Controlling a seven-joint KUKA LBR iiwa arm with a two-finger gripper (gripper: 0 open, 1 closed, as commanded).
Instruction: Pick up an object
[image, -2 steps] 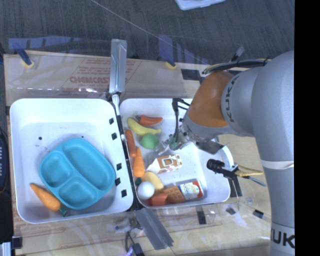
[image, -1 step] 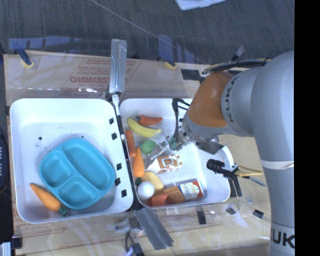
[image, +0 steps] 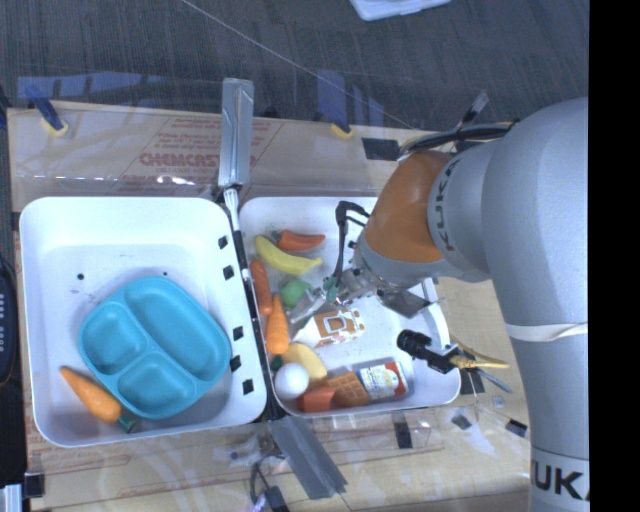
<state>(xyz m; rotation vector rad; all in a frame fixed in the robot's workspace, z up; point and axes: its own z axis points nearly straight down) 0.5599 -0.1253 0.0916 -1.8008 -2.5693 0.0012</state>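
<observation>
Green toy (image: 294, 292), right bin (image: 440, 392): gripper (image: 335, 290) just beside; finger state indiscernible. Advised: descend centred, clear of banana (image: 287, 258).

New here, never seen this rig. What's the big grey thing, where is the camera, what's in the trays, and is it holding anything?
The big grey thing is a robot arm with an orange band near its wrist. It reaches in from the picture's right. The single camera is fixed above the bench and looks down at a slant.

Two shallow white bins sit side by side. The left bin holds a blue divided plate and a toy carrot. The right bin holds mixed toy food: a banana, carrots, a white egg, a small bottle and a small printed carton.

Its claw is low in the right bin, over the clutter. From this angle I can't tell whether it is open or gripping anything.
</observation>
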